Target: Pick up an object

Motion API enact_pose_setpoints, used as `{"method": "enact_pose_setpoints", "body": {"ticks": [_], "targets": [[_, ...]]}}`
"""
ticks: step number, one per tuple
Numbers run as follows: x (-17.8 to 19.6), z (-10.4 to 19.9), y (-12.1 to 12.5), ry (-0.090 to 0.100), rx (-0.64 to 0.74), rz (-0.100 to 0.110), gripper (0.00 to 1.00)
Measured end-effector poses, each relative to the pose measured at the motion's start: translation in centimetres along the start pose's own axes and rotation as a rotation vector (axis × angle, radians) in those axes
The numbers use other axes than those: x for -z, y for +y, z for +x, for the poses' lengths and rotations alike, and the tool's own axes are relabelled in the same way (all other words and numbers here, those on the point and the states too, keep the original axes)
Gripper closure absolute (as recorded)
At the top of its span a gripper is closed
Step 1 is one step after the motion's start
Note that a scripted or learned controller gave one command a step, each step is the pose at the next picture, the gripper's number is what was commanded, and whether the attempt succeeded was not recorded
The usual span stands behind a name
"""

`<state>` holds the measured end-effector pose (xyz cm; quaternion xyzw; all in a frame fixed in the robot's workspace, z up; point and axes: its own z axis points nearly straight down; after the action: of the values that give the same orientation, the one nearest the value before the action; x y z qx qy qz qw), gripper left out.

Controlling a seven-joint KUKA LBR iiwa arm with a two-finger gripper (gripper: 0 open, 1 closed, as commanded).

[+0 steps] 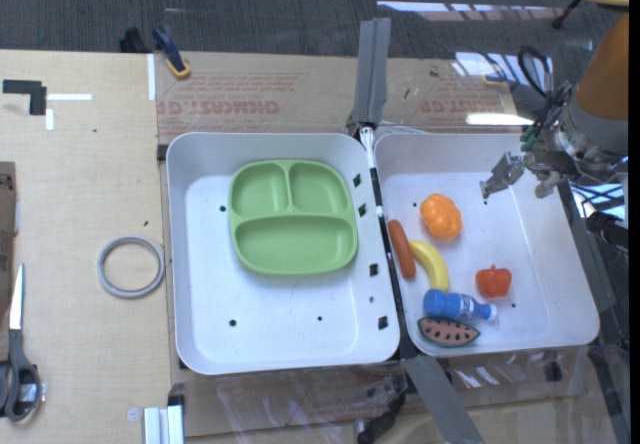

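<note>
The right bin [540, 232] holds an orange fruit [441, 215], a red sausage [401, 247], a yellow banana [431, 263], a small red pepper [493, 280], a blue bottle [455, 306] and a watermelon slice [448, 334]. My gripper [520, 177] hangs over the bin's upper right part, to the right of and above the orange fruit. Its fingers stand spread apart with nothing between them. The arm's orange band [610, 72] rises at the right edge.
The left bin [200, 262] carries a green divided plate [293, 215]. On the bench at left lie a tape ring [131, 265], scissors [18, 372] and a blue-handled clamp [172, 54]. A grey divider post [372, 72] stands between the bins at the back.
</note>
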<state>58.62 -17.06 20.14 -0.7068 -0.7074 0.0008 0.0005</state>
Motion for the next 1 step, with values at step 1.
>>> {"method": "enact_pose_setpoints", "body": {"ticks": [1], "targets": [[-11.00,7.47,0.68,0.000,-0.064,0.000,0.00]]}}
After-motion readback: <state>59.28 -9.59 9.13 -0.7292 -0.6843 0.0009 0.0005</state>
